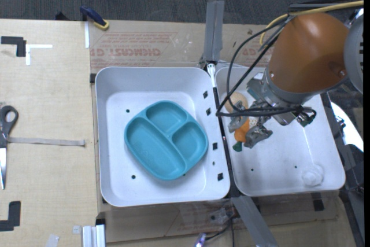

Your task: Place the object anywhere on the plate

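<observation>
Camera view: the end effector (250, 135) hangs over the left part of the right bin (289, 176), close to the wall it shares w/ the left bin (110, 142). Beneath the wrist sits a small orange-and-green object (240, 131), carrot-like, w/ grey metal parts around it. Whether it's actually gripped or just lying under the tool: can't tell, and the tool's state can't be read either, since the arm's orange band and cables cover it from above.

The blue plate (166, 140), three compartments, lies in the middle of the left bin, long axis running from far-left to near-right. From the end effector it lies to the left, across the shared wall, at about the same depth in the scene.

Judgement: the move ahead is mostly a leftward carry over the wall, then down; the plate's right compartment is the closest landing spot. One pale lump (313, 175) sits in the right bin's near-right corner, well apart.
</observation>
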Available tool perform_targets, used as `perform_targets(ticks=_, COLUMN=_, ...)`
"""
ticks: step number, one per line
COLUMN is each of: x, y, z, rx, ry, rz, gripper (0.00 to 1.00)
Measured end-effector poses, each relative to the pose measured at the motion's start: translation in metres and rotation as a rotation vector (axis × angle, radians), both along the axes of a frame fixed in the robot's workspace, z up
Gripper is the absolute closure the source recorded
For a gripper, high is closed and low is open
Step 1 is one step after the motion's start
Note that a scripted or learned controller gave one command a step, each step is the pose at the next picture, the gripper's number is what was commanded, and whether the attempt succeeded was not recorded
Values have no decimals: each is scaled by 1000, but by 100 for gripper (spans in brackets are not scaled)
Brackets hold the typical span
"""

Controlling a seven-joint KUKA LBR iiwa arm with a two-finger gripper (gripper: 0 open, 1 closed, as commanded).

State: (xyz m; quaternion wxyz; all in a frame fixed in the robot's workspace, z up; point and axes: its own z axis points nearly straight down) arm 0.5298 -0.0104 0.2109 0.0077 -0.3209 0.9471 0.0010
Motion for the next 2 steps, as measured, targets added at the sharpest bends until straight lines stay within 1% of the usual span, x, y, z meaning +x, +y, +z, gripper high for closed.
perform_targets(ticks=1, x=21, y=63, z=-19, rx=-5, ry=9, rz=59, gripper=100)
perform_targets(ticks=2, x=22, y=63, z=-19, rx=-5, ry=9, rz=58, gripper=0)
